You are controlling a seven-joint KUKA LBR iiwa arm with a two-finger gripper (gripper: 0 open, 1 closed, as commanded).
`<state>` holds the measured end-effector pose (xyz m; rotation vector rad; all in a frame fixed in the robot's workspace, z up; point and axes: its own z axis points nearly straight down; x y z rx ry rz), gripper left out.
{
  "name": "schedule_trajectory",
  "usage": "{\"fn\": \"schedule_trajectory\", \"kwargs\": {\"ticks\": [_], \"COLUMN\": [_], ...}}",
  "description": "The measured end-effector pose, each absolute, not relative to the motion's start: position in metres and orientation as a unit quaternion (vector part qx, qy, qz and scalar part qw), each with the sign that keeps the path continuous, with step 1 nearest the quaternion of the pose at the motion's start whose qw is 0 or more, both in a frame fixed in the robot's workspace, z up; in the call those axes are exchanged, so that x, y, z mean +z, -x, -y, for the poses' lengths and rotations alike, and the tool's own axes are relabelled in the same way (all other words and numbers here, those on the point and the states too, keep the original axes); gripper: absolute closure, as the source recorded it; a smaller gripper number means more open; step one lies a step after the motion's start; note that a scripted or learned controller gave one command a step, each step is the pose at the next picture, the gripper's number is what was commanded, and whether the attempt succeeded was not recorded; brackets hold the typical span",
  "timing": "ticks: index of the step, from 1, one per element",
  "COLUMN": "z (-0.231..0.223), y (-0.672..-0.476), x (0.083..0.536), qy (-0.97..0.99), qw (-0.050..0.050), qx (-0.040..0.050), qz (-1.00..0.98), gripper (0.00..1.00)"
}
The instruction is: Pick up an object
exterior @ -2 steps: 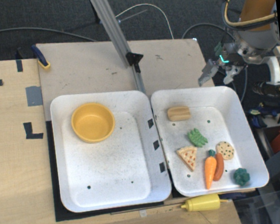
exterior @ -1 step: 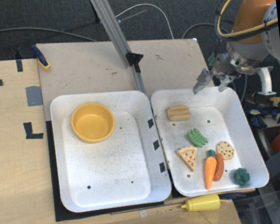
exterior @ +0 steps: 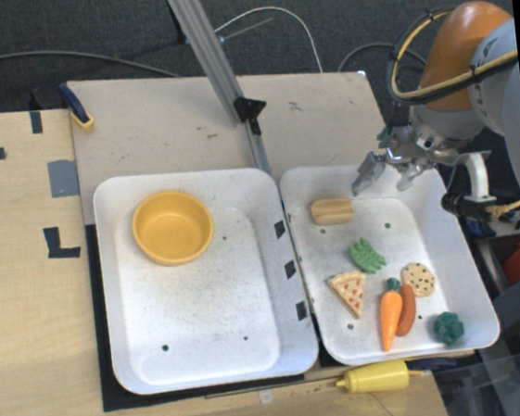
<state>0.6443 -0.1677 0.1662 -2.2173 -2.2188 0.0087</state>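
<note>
Objects eligible for pickup all lie in the right bin, apart from one in the left bin: the yellow bowl, which sits in that bin's far left area. In descending size, I list the right bin's contents: a tan bread roll near the far wall, an orange carrot with a sausage touching its right side, a pizza slice, a green leafy piece, a cookie and a broccoli floret in the near right corner. A yellow bottle lies on the bench just outside the near wall.

I see the gripper above the far edge of the right bin, just right of the bread roll, fingers spread apart with nothing between them. I judge the task not yet started: approach, closure and lift all remain.
</note>
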Motion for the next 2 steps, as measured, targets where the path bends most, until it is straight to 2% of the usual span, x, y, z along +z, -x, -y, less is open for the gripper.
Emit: {"fn": "schedule_trajectory", "kwargs": {"ticks": [1,2], "z": [0.176,0.175], "y": [-0.64,-0.642], "x": [0.106,0.12], "qy": [0.707,0.706], "qw": [0.003,0.0], "qx": [0.0029,0.0012], "qz": [0.707,0.708], "gripper": [0.0,1.0]}}
